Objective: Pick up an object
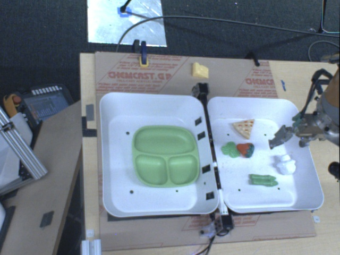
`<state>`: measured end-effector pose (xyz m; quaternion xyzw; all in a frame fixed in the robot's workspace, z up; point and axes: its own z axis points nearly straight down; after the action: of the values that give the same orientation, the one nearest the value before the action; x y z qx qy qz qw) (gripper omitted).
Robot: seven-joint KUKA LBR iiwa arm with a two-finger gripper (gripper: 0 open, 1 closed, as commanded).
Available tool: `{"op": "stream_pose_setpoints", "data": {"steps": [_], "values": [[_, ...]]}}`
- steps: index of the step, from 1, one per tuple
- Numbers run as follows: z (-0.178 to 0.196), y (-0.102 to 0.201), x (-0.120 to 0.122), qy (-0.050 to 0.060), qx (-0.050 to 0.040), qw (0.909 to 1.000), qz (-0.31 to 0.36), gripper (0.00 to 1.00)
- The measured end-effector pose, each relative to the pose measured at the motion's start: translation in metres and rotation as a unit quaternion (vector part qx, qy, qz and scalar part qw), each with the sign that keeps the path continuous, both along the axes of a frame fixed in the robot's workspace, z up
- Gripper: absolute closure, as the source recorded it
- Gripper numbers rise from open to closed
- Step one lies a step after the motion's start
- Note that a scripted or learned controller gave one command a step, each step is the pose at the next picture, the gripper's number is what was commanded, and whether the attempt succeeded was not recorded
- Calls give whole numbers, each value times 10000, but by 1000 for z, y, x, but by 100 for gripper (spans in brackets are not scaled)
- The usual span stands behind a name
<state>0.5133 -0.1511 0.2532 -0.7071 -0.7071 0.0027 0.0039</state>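
At the far left edge sat a grey handheld control pendant with a small screen point(45, 104), resting on a tan side table beside a silver aluminium rail point(21, 152). Further in, the left shallow white plastic bin point(114, 116) held a pale green plastic plate with three compartments point(166, 155), lying flat near the bin's middle. Behind the bins, on the brown cardboard sheet printed with red lettering point(159, 73), lay a small yellow cheese-like wedge point(200, 69) (well apart from everything in the bins). The right shallow white plastic bin point(308, 195) touched the left one along a dark hinge-like seam and carried the loose objects: a tan triangular toy slice with a waffle pattern point(244, 127) toward the back, a small green leafy toy point(229, 149) touching a red strawberry-like toy point(245, 150) near the middle, a long green pod-shaped toy point(263, 180) toward the front, and a small white lumpy toy point(286, 164) nearer the right wall. The dark two-finger gripper point(279, 138) on the grey arm point(326, 122) hung over the right bin, just behind the white lumpy toy and right of the strawberry-like toy, its tip pointing left and down; nothing showed between its fingers, and I cannot tell whether they were spread or closed.
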Motion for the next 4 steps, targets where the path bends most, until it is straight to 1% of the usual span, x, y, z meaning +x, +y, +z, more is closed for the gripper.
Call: {"op": "stream_pose_setpoints", "data": {"steps": [1, 2, 3, 4], "values": [[6, 0, 2, -56, -11, 10000, 15, 0], [-50, 9, 8, -41, -5, 10000, 9, 0], [-102, 5, 7, -36, -5, 10000, 5, 0], [-158, 14, 3, -27, 2, 10000, 6, 0]]}}
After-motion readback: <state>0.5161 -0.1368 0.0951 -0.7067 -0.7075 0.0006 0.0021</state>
